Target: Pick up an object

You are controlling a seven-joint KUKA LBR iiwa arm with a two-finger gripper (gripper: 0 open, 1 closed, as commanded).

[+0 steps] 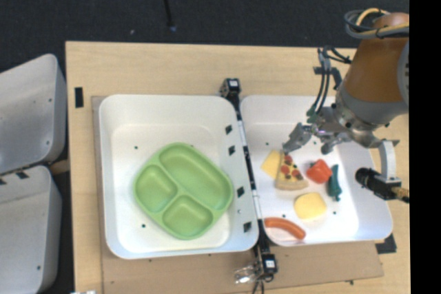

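Camera view: open hand above pizza slice, food clustered mid-bin, bare floor along right bin far edge

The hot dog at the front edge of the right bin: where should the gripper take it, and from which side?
Grip the hot dog at its middle, across its narrow width, coming straight down from above. It lies flat and long, close to the right bin's front wall, so a sideways approach looks blocked there. The yellow piece sits just behind it, so the fingers probably need care on that side.

I work in a robotics lab: bare plywood bench, two clamped white bins, dark carpet at twelve o'clock.
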